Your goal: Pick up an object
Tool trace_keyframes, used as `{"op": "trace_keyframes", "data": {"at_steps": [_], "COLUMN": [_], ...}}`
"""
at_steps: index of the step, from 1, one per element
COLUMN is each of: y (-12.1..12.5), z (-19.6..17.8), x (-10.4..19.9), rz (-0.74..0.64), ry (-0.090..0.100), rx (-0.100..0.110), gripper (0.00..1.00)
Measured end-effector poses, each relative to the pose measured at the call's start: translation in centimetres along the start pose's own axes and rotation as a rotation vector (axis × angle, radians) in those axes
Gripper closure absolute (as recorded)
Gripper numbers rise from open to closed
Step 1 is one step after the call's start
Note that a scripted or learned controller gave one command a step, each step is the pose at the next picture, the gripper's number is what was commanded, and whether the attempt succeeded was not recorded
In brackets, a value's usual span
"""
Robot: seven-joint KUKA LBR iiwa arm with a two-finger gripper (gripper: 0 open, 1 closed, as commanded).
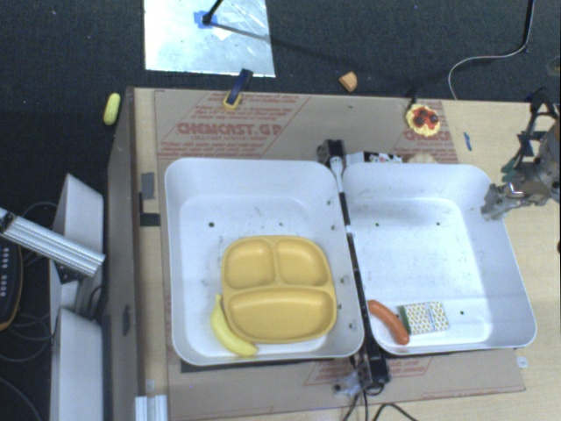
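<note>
Cardboard [263, 125] printed "CHEMCAST" in red, patterned packet [425, 317] unreadable, end effector [513, 191] right

Light falls evenly from overhead, bright enough that the two shallow white plastic bins [263, 182] wash out to near-featureless white along their floors and rims. Shadows are soft and short: a faint grey edge runs under the yellow three-compartment plastic tray [279, 289] toward the left bin's near wall. The shiny silver foil sheet [209, 23] beyond the bench's far left corner throws back patchy glare. The dark carpeted floor [61, 51] is dim and grainy. The picture is low in resolution and slightly soft throughout; the grey two-finger gripper [513, 191] at the right bin's far right corner is smeared, its outline indistinct.
</note>
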State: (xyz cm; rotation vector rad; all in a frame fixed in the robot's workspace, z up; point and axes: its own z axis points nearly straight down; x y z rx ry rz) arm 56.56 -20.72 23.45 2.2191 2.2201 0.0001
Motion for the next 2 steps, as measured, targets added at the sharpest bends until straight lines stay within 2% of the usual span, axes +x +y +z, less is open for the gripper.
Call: {"op": "trace_keyframes", "data": {"at_steps": [1,2], "y": [-4.0,-3.6], "z": [-1.6,-2.8], "x": [0.2,1.2], "rz": [0.000,-0.004], "ry": [0.000,0.001], "rx": [-0.001,-0.002], "gripper": [1.00,1.00]}}
